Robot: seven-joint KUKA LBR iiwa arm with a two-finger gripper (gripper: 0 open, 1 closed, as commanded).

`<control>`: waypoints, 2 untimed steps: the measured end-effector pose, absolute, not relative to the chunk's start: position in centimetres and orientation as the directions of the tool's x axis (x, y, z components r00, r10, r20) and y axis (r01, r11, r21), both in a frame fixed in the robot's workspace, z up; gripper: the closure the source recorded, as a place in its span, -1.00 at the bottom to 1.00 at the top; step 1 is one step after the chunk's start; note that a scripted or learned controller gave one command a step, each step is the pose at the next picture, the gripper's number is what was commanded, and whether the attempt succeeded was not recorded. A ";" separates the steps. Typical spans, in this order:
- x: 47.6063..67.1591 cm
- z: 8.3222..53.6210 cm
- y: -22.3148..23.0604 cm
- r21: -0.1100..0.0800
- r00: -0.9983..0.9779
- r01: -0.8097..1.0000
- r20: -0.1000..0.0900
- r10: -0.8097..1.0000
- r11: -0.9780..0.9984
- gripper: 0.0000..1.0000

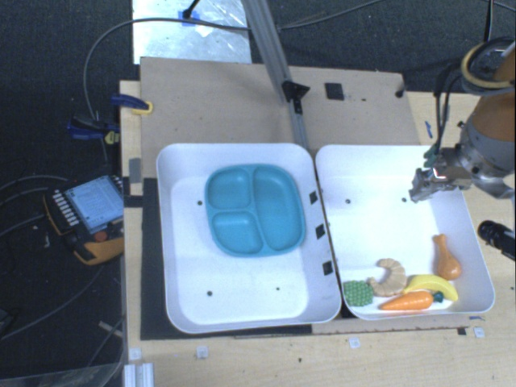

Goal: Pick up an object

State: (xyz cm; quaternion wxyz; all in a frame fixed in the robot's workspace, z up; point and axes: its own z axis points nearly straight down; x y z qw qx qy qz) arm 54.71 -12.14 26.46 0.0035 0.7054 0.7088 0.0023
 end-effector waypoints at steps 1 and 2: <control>55.8 25.0 -6.7 0.001 -0.010 1.000 0.001 1.000 0.010 1.00; 57.6 25.4 -1.6 0.003 -0.011 1.000 0.003 1.000 0.011 1.00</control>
